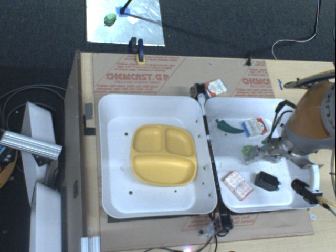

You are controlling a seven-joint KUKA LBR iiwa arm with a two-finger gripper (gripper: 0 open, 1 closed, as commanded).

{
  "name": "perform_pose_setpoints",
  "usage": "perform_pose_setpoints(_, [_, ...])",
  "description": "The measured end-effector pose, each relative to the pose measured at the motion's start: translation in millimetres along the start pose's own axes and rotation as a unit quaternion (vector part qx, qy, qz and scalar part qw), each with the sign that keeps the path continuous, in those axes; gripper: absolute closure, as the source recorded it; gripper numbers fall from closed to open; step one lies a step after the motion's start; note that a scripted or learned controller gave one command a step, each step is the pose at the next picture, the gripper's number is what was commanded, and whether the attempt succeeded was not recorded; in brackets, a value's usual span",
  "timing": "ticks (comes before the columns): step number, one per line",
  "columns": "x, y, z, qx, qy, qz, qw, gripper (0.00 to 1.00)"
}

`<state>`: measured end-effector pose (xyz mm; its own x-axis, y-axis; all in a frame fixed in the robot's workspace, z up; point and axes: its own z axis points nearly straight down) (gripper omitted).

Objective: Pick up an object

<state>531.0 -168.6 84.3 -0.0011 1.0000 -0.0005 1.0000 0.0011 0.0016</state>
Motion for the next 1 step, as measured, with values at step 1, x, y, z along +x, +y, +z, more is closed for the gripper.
perform_pose_setpoints(1, [69.3, 42.3, 0.3, 0.000, 0.001, -0.001, 1.0000, 0.00])
